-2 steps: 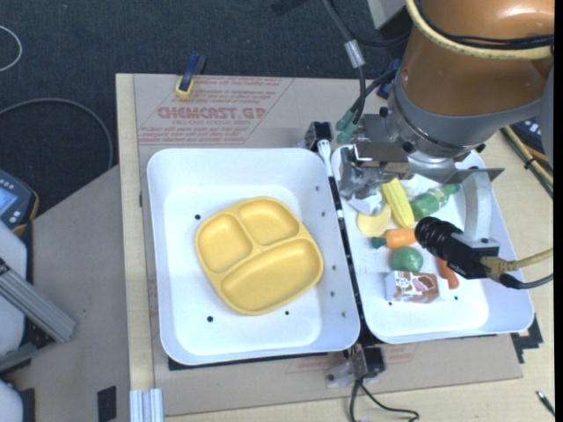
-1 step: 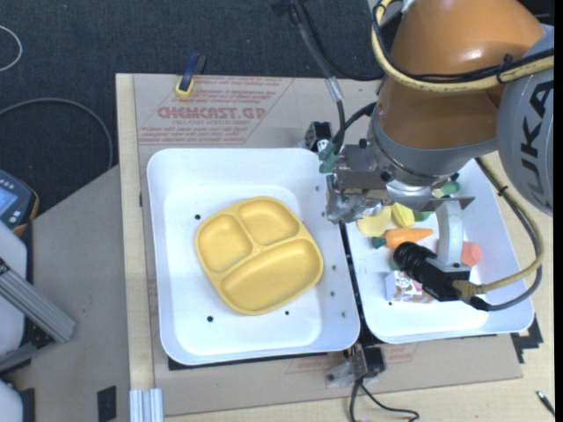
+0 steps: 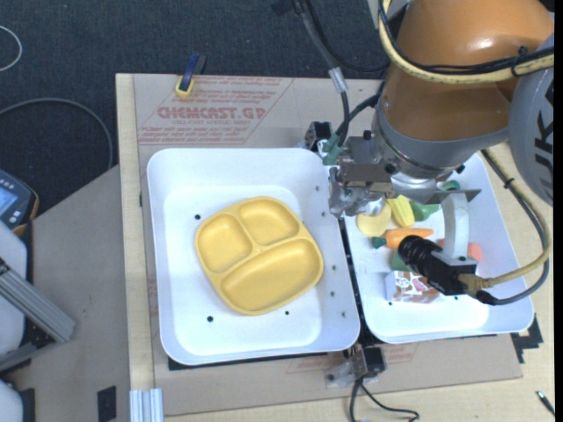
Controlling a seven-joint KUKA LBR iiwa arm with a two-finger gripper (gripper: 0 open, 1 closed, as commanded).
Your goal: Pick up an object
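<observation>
Orange-banded wrist point(image 3: 466, 60) of mine looms over the right bin point(image 3: 501, 315).

Beneath it my gripper point(image 3: 365, 202) hangs at that bin's left wall; whether my jaws are apart or together I cannot tell. Small toys point(image 3: 406, 227) crowd just beside it. Left bin point(image 3: 176, 323) holds a yellow divided plate point(image 3: 258, 255).

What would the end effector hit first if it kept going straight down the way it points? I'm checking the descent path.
Probably the small toy food pieces, the yellow piece and orange piece, heaped in the right bin. The end effector hangs above that bin's left edge, near the heap. Depth is unclear from this slant, so it might meet the bin floor beside them instead.
</observation>
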